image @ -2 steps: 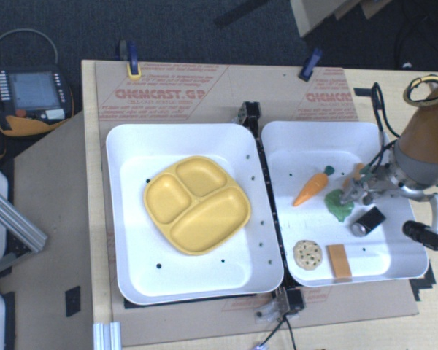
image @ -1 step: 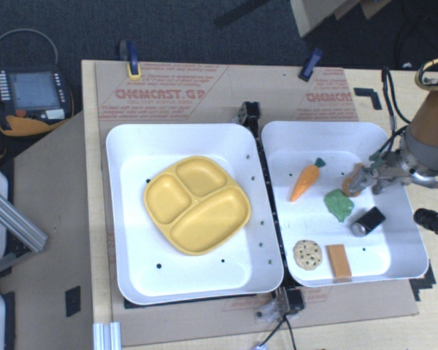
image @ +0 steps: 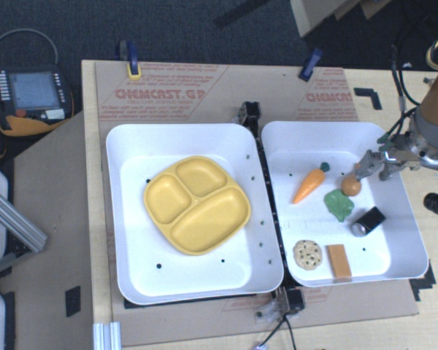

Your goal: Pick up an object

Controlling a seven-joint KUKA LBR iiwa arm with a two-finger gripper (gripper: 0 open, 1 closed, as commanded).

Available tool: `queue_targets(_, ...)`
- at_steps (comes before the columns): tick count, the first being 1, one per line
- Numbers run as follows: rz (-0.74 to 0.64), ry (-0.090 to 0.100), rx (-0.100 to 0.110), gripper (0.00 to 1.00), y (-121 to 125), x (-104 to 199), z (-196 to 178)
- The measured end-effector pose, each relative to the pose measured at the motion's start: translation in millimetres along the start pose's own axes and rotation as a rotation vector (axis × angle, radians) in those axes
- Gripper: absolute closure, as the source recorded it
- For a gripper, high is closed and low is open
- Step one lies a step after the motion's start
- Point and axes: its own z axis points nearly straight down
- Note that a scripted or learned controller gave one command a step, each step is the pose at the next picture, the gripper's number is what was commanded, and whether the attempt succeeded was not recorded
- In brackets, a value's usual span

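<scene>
Closest to the camera we see the cookie point(image: 306, 254) and the tan block point(image: 339, 261), both lying at the front of the right bin point(image: 401, 265). Behind them are a dark cylinder point(image: 367, 221), a green leafy piece point(image: 339, 205), a carrot point(image: 309, 184) and a small brown round object point(image: 351, 186). The left bin point(image: 124, 217) carries a yellow divided plate point(image: 197, 204), and both bins stand on the counter point(image: 95, 108). The end effector point(image: 372, 165) hangs at the far right side of the right bin, just beside the brown round object and a little behind it; we cannot tell if its fingers are spread or pressed together, and we see nothing between them. We judge that the approach is in hand and the brown round object is the likely target. To do this well, we would centre the end effector right over this object before going down, because a round thing rolls away easily when one finger meets it first. We would also keep off the green leafy piece, which lies near, and off the bin wall.
</scene>
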Motion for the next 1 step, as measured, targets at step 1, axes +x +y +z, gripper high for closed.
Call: queue_targets(1, 0.000, -0.001, -0.001, 1.00, 12.3, -0.4, -52.8)
